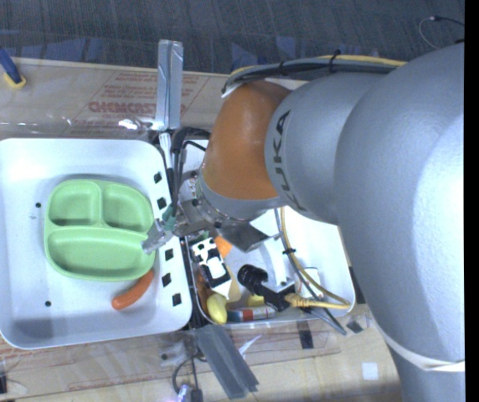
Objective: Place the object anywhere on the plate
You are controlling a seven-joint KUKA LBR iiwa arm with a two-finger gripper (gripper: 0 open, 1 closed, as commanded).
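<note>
- The gripper (157, 239) hangs over the plate (97, 229), at its right rim; I cannot tell its state.
- The carrot (133, 292) lies just below-left of it, off the plate, long axis slanting up-right.

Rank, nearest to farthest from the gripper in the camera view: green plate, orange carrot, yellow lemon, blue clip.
From the gripper:
1. Green plate, left bin, right beside it.
2. Orange carrot, below the plate.
3. Yellow lemon, right bin's lower corner.
4. Blue clip, bench's far-left corner.
</note>
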